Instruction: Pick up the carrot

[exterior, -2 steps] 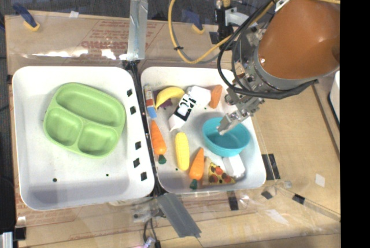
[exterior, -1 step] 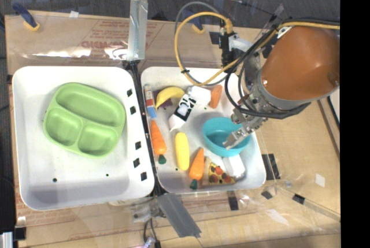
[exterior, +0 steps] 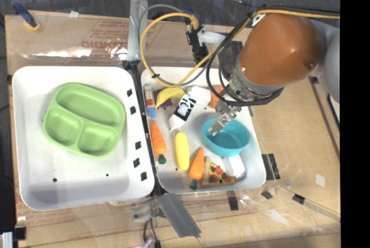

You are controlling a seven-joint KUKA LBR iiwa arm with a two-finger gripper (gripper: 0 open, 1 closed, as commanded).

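Observation:
Two orange carrots lie in the right bin (exterior: 254, 151). One carrot (exterior: 157, 138) rests along the bin's left wall with its green end toward the front. The other carrot (exterior: 197, 164) lies near the front, leaning beside a yellow corn-like piece (exterior: 181, 150). My gripper (exterior: 223, 121) hangs under the orange wrist band, over the left rim of a blue bowl (exterior: 228, 138). It is to the right of both carrots and touches neither of them.
The right bin also holds a banana (exterior: 168, 95), a white bottle with a black label (exterior: 182, 109), a pizza slice (exterior: 217, 173) and a white piece (exterior: 235, 166). A green divided plate (exterior: 84, 119) sits in the left bin (exterior: 34, 183). Cables loop behind the bins.

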